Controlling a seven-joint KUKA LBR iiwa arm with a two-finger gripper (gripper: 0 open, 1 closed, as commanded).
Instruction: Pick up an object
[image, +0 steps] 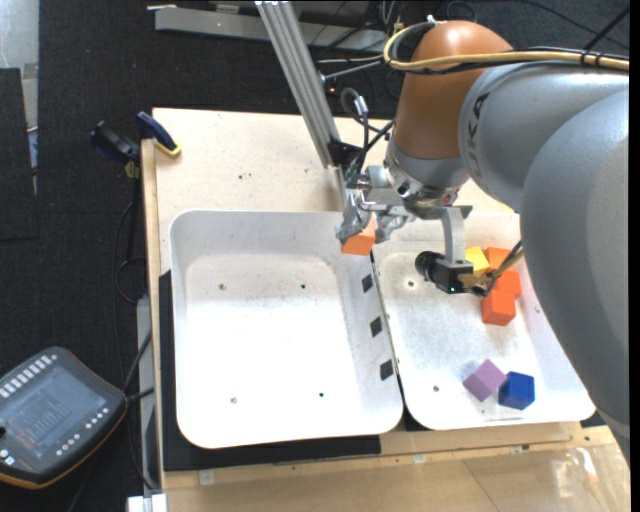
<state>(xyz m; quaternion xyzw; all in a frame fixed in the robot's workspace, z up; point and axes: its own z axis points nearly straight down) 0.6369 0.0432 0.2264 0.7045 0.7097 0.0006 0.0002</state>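
The gripper (362, 226) hangs over the ridge between the two bins, its fingers pinching a small orange block (357, 243) by its upper edge only, so a shallow grip is the risk: any jolt could drop it into the left bin (200, 300).

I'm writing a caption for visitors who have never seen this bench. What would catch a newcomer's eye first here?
The big grey arm with its orange band fills the upper right, reaching toward the seam between the two bins. Its claw is shut on a small orange block above the back rim of the left bin. Bright orange, yellow, purple and blue blocks sit in the right bin.
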